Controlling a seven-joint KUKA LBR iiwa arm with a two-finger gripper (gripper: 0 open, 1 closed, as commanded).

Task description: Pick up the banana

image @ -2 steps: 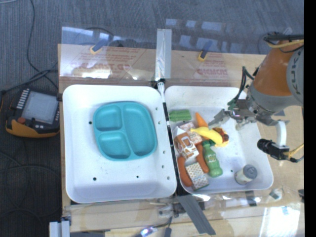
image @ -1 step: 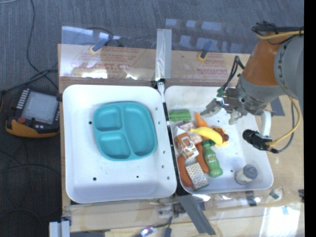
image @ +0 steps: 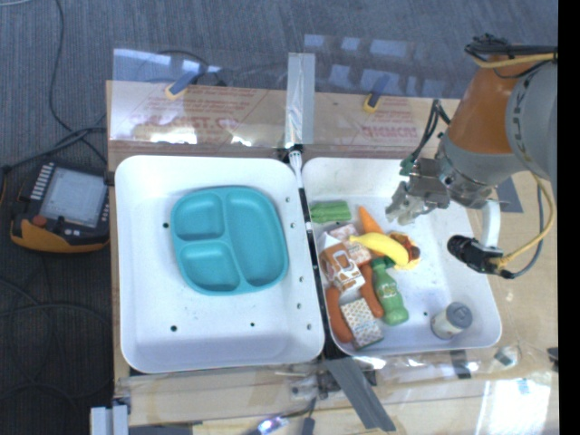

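Right bin (image: 471, 320) holds banana (image: 384, 246); left, teal plate (image: 227, 239); gripper (image: 405, 208) fingers seemingly spread.

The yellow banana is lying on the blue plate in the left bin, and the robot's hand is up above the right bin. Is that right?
Not quite. In the camera view the banana lies in the right bin, among the other toy food, not on the blue plate. The plate does sit in the left bin, and the gripper is above the right bin.
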